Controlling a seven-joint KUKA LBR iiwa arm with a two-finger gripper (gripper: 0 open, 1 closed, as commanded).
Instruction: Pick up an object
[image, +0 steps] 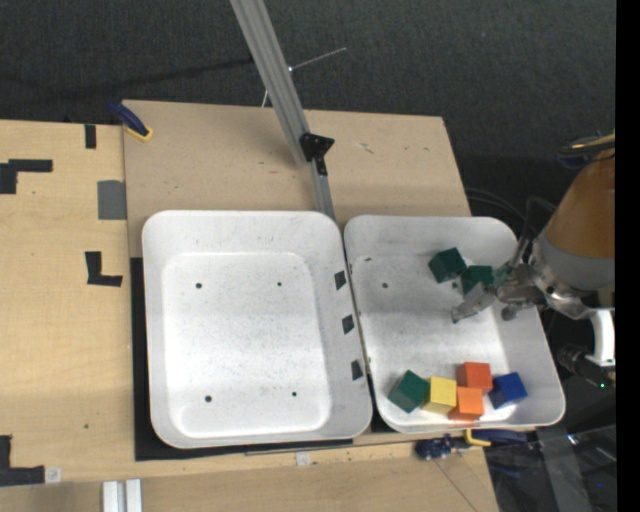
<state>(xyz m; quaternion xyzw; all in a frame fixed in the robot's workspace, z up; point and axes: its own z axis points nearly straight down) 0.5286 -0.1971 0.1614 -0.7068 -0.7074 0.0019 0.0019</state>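
The right bin (400, 310) holds several small blocks. A dark green block (446, 264) lies near its back, and a second green block (479, 277) sits just to its right. My gripper (480, 300) reaches in from the right, low over the bin and right beside that second green block. Whether it touches the block is unclear. Along the bin's front lie a green block (408, 390), a yellow block (441, 391), a red-orange block (476, 376), an orange block (469, 402) and a blue block (508, 388).
The left bin (240, 330) stands beside the right one, the rims meeting at the middle. A slanted metal rail (285, 90) crosses the bench behind the bins. The arm's orange band (590, 215) hangs over the right bin's right rim.
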